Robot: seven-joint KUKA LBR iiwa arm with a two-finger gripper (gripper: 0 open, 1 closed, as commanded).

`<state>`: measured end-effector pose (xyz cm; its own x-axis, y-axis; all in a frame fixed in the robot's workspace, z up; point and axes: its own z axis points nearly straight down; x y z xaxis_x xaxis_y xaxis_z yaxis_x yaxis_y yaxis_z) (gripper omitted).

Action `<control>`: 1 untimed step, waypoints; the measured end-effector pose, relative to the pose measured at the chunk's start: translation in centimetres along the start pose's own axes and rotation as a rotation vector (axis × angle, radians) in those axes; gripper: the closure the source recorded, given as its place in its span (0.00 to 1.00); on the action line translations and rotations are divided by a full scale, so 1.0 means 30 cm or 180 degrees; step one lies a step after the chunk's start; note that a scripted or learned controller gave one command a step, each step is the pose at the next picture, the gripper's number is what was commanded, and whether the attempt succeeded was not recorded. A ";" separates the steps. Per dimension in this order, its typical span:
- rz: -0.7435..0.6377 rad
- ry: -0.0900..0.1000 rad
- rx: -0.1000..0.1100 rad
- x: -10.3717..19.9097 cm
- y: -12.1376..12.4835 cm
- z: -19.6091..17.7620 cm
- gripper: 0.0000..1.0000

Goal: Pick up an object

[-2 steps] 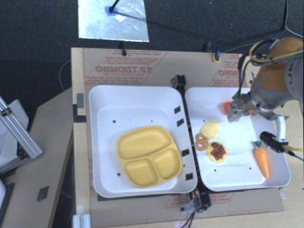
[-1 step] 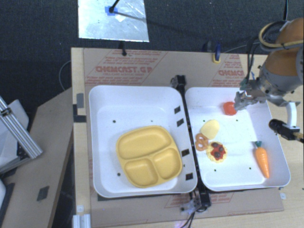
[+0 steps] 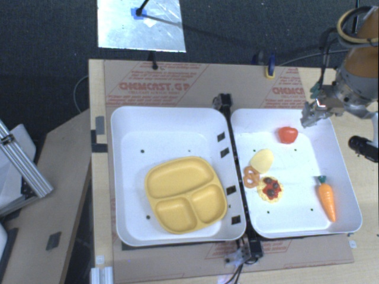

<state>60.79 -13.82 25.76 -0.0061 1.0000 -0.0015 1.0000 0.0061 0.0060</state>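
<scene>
Gripper [image 3: 312, 115] above right bin's far edge, finger state unclear. Toy tomato [image 3: 288, 135] just below-left: light, rigid, smooth, round; grasp across middle.

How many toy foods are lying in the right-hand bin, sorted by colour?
Red: 1, the tomato
Yellow: 1, the pale yellow piece
Orange: 2, the carrot and the pretzel
Mixed: 1, the small pizza
Total: 5

Grey arm [image 3: 355, 93], orange band [image 3: 361, 64], black cables.
</scene>
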 end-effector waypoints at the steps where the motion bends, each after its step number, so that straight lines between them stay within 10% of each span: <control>1: -0.0013 0.0009 0.0013 0.176 -0.042 -0.016 1.00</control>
<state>59.48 -8.53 26.21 -0.0102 0.9999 0.0014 0.9999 0.0102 0.0019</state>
